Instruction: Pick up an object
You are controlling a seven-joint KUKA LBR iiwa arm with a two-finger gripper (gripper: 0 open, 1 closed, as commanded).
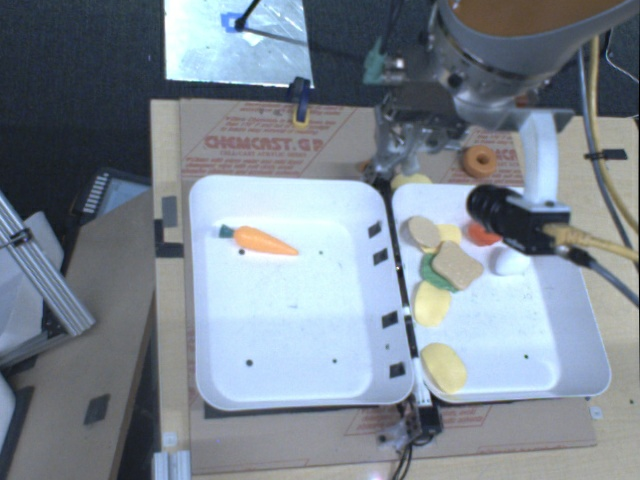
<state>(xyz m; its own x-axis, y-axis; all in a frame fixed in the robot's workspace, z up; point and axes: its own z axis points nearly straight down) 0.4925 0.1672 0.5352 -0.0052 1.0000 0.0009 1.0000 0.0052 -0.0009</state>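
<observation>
Dark carpet surrounds the surface, a cardboard-topped bench with two shallow white bins side by side and a shiny metal sheet lying at about eleven o'clock of it. My arm comes in from two o'clock, its orange band filling the top of the view, and the gripper hangs just over the far end of the seam between the bins, near twelve o'clock of the right bin. From this angle I cannot tell whether the jaws are wide or narrow; the wrist body hides them, and I see nothing held. The left bin carries a single toy carrot, lying on its side toward ten o'clock of that bin, well apart from everything else, which I judge makes it the easiest target. The right bin holds a crowded cluster along its nine o'clock edge: a tan slice resting on a green piece, a pale yellow piece below, and another yellow piece toward seven o'clock. A small ring-shaped doughnut sits outside, on the cardboard beyond the right bin. A black camera unit on the arm overhangs the right bin, likely hiding part of its contents. No pick is done yet.
</observation>
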